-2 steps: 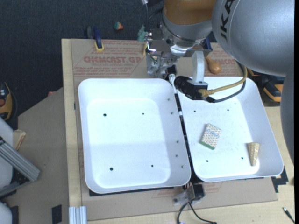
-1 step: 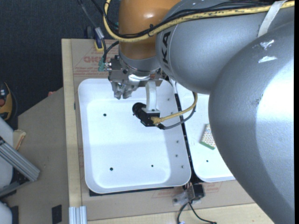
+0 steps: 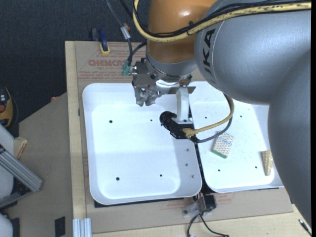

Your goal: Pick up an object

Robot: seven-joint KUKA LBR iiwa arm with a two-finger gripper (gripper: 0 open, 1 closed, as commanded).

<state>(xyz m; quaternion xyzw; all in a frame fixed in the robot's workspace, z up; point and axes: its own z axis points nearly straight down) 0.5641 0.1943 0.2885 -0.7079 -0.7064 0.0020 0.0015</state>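
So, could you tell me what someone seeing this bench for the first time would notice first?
The big grey arm with its orange band dominates the top and right of the view, its gripper hanging over the far edge of the left bin. Next comes the small patterned sponge-like block in the right bin, with a tan object near that bin's right side.

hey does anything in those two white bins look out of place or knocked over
Nothing looks spilled or broken. In the right bin, a small sponge lies tilted at an angle, and a tan object sits against the far right side, partly hidden by the arm. The gripper hangs over the left bin, away from both.
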